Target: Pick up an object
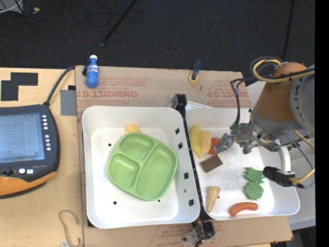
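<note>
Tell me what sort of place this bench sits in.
Most likely a robotics lab set up for grasping trials. A robot arm reaches over two white bins holding toy food such as a sausage, and a control tablet lies beside them.

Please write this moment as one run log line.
gripper: low in right bin | beside: banana, brown block | holding: nothing seen

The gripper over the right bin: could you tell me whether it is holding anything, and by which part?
Cannot be told: the gripper sits low beside the yellow banana, with nothing visibly between its fingers.
</note>
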Controlling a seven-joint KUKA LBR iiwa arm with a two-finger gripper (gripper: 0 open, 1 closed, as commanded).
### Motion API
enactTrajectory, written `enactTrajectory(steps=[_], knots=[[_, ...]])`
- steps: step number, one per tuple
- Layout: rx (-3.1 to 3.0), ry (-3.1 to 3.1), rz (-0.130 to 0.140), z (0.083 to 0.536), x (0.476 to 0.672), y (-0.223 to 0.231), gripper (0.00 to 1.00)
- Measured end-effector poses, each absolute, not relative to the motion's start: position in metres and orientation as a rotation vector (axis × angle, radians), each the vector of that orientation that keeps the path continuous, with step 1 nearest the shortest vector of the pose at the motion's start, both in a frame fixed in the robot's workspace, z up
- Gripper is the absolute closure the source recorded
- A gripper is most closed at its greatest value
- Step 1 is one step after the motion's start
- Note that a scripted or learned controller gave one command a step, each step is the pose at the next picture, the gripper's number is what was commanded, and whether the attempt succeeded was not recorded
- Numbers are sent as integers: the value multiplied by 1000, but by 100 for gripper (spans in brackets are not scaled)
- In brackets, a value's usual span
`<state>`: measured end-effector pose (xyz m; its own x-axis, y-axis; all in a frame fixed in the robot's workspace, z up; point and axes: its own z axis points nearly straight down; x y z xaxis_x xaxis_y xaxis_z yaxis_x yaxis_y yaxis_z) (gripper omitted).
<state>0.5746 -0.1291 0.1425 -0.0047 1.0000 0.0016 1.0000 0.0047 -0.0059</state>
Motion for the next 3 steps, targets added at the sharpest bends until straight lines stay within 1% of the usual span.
enactTrajectory(steps=[1, 2, 3], knots=[[-2214, -2220, 5, 89, 574, -126, 0], [-2220, -2216, 4, 102, 574, -128, 100], [-2222, -2221, -1, 144, 577, -127, 100]])
